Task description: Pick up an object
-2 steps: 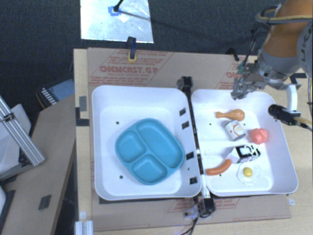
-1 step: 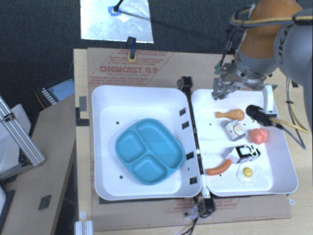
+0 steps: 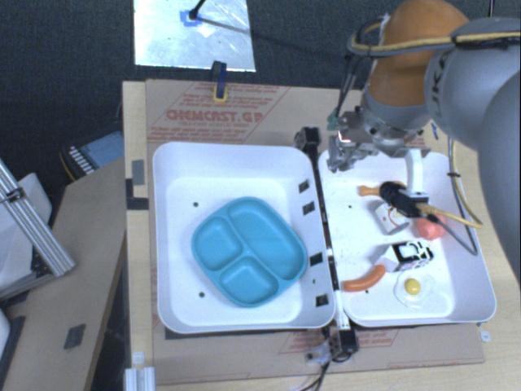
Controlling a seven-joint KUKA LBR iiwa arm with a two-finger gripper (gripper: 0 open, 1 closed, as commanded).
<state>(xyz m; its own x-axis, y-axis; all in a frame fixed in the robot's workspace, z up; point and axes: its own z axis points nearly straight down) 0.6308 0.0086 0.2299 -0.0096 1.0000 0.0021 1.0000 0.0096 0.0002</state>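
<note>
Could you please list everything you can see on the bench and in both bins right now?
left bin: 1, white, left half of bench
divided plate: 1, blue, in left bin
right bin: 1, white, beside left bin
sausage: 1, orange, front of right bin
fried egg: 1, white and yellow, right of sausage
small mixed toys: several, assorted colours, middle of right bin
arm: 1, grey with orange band, from right
gripper: 1, over right bin's back left corner
</note>
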